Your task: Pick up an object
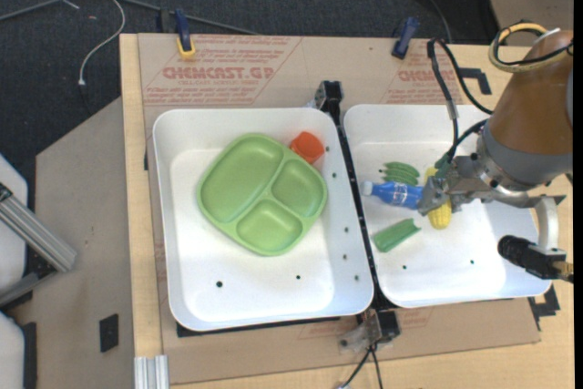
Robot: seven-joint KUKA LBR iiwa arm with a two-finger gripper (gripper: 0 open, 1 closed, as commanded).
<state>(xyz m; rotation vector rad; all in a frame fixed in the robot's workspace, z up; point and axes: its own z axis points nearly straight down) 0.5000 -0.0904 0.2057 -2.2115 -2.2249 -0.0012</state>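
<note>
Four small items sit together in the right bin [474,273], toward its left half, and the gripper [438,194] is down among them. A blue bottle with a white cap [393,192] lies on its side, cap pointing toward the divider between the bins, its other end reaching the gripper. Just beyond it, toward the bin's far edge, lies a ridged dark green piece [401,171]. A yellow object [441,216] shows just beside the gripper on the near side, partly covered by it. A plain green block [395,236] lies tilted nearer the bin's front edge, apart from the others. Whether anything is held, I cannot tell; the gripper's tip is hidden by its own body.

The arm's orange band [537,109] rises over the right bin's right edge, with the grey wrist below it.

In the left bin [191,287], a light green divided plate [263,193] with three compartments rests near the middle, and an orange object [308,146] touches its far right rim. Both bins stand on a cardboard sheet [237,64] printed with red lettering.
</note>
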